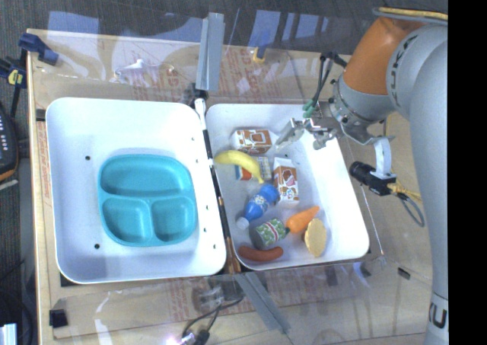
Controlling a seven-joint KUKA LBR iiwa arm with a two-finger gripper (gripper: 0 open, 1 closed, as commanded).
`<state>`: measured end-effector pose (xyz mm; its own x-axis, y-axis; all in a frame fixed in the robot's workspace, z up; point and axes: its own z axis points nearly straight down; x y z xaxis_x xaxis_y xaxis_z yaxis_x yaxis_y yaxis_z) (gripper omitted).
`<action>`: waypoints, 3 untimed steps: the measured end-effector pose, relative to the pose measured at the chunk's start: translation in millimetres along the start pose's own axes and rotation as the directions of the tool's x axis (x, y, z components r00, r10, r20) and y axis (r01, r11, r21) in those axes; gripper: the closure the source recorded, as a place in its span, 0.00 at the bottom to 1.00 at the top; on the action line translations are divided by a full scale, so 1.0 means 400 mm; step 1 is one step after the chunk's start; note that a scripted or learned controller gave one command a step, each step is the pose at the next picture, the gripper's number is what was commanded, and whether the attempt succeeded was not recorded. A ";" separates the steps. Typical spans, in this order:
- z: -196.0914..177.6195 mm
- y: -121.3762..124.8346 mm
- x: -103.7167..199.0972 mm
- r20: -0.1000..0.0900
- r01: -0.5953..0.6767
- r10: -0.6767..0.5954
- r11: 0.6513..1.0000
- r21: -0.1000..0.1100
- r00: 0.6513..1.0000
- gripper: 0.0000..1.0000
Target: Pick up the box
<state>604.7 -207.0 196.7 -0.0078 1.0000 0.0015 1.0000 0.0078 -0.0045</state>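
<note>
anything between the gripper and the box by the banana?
No. In the camera view the gripper hangs over the right bin's upper right; the stretch of floor from it to that box, above the banana, is bare white.

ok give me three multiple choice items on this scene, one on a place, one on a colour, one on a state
1. Where does the blue divided tray lie?
A. left bin
B. right bin
C. on the bench outside the bins

2. What colour is the banana?
A. green
B. yellow
C. red

3. How does the gripper stand to the boxes?
A. lifting a box clear of the bin
B. above the right bin's upper part, holding no box
C. parked over the left bin

Answers: 1 A, the tray sits alone in the left bin. 2 B, the banana is plainly yellow. 3 B, both small boxes lie in the right bin, apart from the gripper.
</note>
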 end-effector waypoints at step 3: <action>0.220 0.009 0.198 0.037 0.244 -0.243 0.969 -0.034 0.969 0.00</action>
<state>607.2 -127.5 109.0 -0.2508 0.9674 -0.0339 0.9673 0.2518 0.0301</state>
